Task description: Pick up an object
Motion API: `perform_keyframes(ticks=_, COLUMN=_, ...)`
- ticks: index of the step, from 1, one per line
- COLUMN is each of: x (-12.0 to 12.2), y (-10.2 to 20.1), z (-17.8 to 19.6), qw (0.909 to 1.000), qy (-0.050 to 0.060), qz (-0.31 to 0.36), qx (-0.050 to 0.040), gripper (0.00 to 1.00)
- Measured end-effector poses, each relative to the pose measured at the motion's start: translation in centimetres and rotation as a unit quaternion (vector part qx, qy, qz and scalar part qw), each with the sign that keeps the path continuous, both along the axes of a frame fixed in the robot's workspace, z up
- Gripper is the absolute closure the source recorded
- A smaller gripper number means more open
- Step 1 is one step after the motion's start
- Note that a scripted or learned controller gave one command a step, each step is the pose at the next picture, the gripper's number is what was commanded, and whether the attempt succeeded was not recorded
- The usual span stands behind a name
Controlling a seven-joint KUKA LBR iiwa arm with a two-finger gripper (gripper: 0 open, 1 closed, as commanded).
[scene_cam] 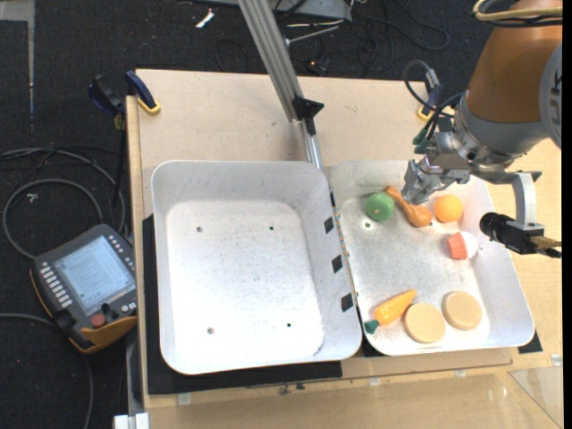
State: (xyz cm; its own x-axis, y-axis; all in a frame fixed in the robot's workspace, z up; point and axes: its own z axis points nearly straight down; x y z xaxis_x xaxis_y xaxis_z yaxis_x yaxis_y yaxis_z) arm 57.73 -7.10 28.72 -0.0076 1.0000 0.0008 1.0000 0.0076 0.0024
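The right bin (500, 280) holds several small objects. A green ball (380, 206) lies at its far left, with an orange elongated piece (412, 212) beside it. An orange ball (447, 208) sits to the right of that piece, and a salmon-red block (458, 246) lies nearer the front. A carrot (393, 308) and two tan discs (424, 323) (463, 310) lie along the front edge. My gripper (420, 187) hangs low at the far end of this bin, right over the upper end of the orange piece, between the green ball and the orange ball.
The left bin (170, 239) stands beside the right one, their rims meeting in the middle. A slanted metal rod (277, 56) reaches in from the back to the bins' junction. A teach pendant (85, 284) lies off the bench at left.
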Motion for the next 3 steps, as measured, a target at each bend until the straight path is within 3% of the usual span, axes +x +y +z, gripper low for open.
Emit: perform_keyframes(ticks=3, x=5.8, y=14.5, z=-3.0, qw=1.0000, qy=0.000, qz=0.000, qx=0.0003, gripper=1.00)
